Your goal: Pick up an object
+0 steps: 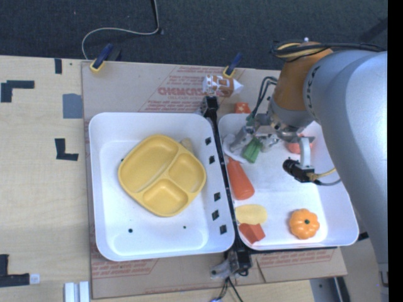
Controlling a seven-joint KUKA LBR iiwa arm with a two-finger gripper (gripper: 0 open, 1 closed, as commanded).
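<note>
The gripper is low in the right bin, touching a small green toy that looks light, hard and slippery, best pinched across its middle, near the carrot.

Yellow plate, orange pumpkin, white bins.

Bench: pale wood grain, with black tape marks and a grey patch toward the left. A brown cardboard sheet with red print lies on it, held at the far edge by two blue-and-yellow clamps. Beyond the bench, dark carpet; a thin cable loops across it. Light even, soft shadows.
</note>
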